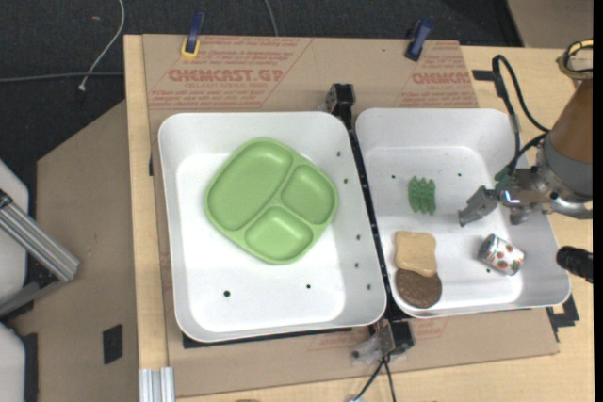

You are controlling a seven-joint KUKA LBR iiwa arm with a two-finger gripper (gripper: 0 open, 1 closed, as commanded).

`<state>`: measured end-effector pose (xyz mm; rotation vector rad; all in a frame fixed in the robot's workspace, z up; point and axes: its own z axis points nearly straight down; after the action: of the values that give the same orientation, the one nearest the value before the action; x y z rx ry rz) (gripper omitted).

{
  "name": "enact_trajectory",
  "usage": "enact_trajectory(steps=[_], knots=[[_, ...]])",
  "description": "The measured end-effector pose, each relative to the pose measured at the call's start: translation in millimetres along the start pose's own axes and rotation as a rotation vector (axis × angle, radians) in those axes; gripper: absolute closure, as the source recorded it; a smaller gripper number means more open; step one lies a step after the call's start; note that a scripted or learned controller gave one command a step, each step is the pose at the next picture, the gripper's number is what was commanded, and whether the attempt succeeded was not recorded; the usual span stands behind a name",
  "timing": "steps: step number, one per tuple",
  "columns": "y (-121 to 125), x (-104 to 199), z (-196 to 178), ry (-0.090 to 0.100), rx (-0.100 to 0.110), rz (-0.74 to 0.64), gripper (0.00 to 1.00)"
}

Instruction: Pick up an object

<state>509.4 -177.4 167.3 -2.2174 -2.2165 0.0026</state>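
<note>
I see two white bins side by side on my table [283,61], which is covered with printed cardboard.

The left bin [188,297] holds one thing: a green plate [271,200] with three compartments, lying flat and turned at an angle, its long axis running from upper left to lower right.

The right bin [452,132] holds four small things. A green ridged piece [421,194] lies near the bin's middle, its long axis running roughly up and down in my view. Below it, a tan bread slice [415,251] rests at the near wall, touching or overlapping a brown round piece [419,287] just beneath it at the bin's front edge. To the right sits a small white cup [502,255] with red spots, tipped on its side, its long axis running upper left to lower right.

My arm [575,141] reaches in from the right, over the right bin's far right side, wrist bent so the claw [495,200] points left and slightly down. The claw sits just above the cup and right of the green ridged piece, apart from both. One dark finger [474,207] sticks out to the left. Nothing sits between the fingers that I can see, but I cannot tell whether the claw is spread or clenched.

Two blue clamps [193,33] grip the cardboard's far edge.
</note>
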Motion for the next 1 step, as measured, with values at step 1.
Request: enact_trajectory(steps=[1], knots=[[-2.2, -9.2, 48.9, 0.000, 0.001, 0.001, 0.00]])
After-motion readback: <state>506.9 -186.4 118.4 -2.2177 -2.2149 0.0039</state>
